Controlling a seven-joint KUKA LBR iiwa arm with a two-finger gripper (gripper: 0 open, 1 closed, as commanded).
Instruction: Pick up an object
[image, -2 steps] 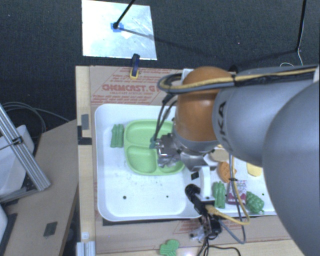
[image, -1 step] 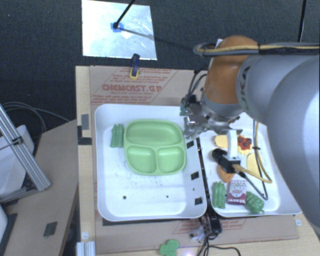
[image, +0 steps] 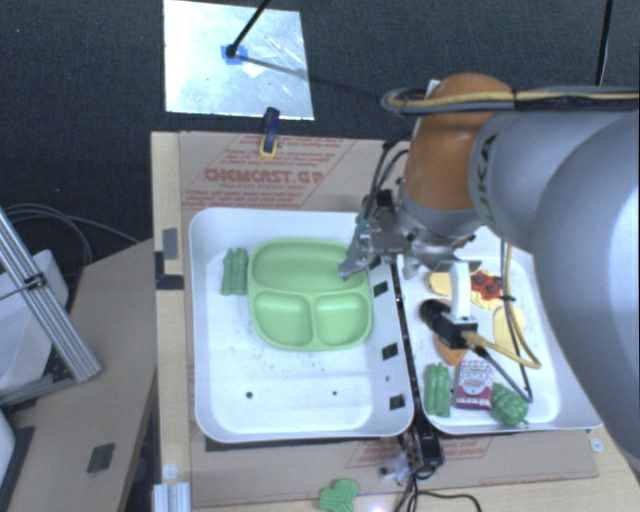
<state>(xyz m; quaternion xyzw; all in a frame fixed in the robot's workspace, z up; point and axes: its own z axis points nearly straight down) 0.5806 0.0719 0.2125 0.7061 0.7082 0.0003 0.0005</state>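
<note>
We see the gripper (image: 358, 255) poised at the upper right rim of the green tray (image: 308, 296) in the left bin (image: 300, 405). Its grip state we cannot tell; nothing looks lifted yet, so picking remains.

Light-green divided plate (image: 305, 297) and darker green toy (image: 234, 271) are shown in a white bin (image: 290, 410); a red-and-white packet (image: 473, 385) is shown in the other.

Green divided plate (image: 308, 295) flat (left bin).
</note>
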